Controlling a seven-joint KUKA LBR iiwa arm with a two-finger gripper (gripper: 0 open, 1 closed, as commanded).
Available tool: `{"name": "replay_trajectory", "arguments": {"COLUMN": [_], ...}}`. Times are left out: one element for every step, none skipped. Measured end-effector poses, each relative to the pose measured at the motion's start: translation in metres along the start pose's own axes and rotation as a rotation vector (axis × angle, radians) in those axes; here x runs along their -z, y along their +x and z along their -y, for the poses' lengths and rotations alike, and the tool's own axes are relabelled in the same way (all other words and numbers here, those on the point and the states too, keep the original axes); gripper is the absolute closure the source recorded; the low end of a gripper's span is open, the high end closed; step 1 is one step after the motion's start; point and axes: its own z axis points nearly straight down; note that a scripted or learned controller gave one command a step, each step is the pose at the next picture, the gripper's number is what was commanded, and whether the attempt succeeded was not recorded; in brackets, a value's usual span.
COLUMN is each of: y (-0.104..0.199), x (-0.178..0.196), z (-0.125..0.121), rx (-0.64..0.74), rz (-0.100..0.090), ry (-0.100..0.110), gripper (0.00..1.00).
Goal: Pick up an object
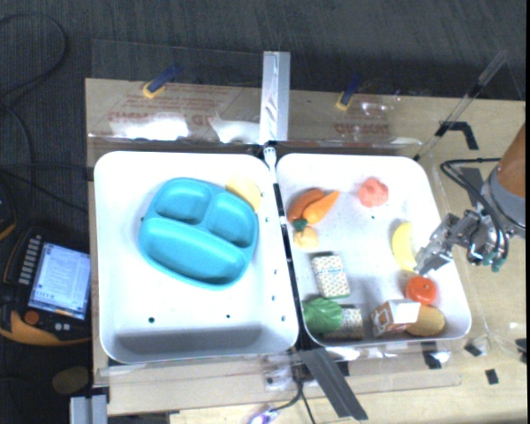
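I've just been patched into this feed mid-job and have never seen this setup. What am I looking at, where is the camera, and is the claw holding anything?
One fixed camera looks down at a slant on a bench with two shallow white bins side by side. The grey arm reaches in from the picture's right; its claw hangs over the right bin's right side, near a yellow banana and a red tomato. Nothing visibly sits between its fingers, so treat it as holding nothing. That bin also has a carrot, a pink item, a small patterned box, something green and a brown packet. The left bin holds an upturned blue divided tray with a yellow piece behind it.
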Motion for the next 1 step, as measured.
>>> {"name": "replay_trajectory", "arguments": {"y": [-0.0136], "x": [-0.1048], "z": [0.0272], "rx": [-0.121], "rz": [-0.004], "ry": [0.001], "gripper": [1.0]}}
